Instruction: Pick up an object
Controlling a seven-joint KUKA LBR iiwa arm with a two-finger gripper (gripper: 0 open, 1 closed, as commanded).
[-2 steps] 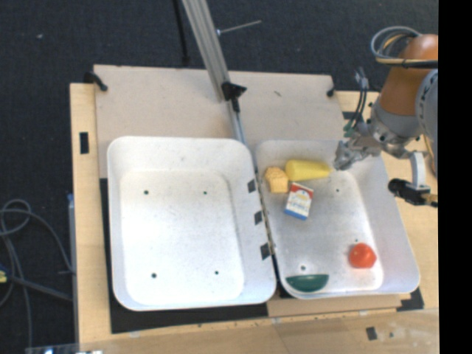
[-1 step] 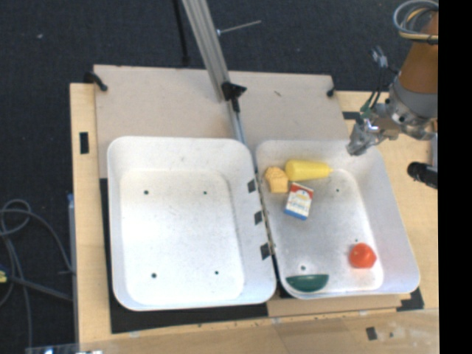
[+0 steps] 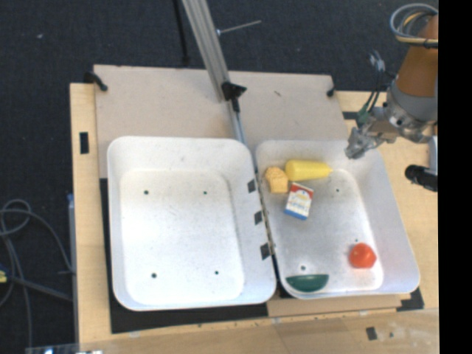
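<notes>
My claw [image 3: 357,147] hangs over the far right corner of the right bin [image 3: 394,220]; I cannot tell how it is set. In that bin, a yellow bottle [image 3: 307,170] lies near the far edge, touching a tan block [image 3: 276,179]. A small carton [image 3: 299,201] sits just beside them. A red ball [image 3: 361,256] and green bowl [image 3: 307,281] lie along the near edge.

The grey arm [image 3: 413,87] reaches in from the right, end effector [image 3: 357,147] angled down-left
</notes>
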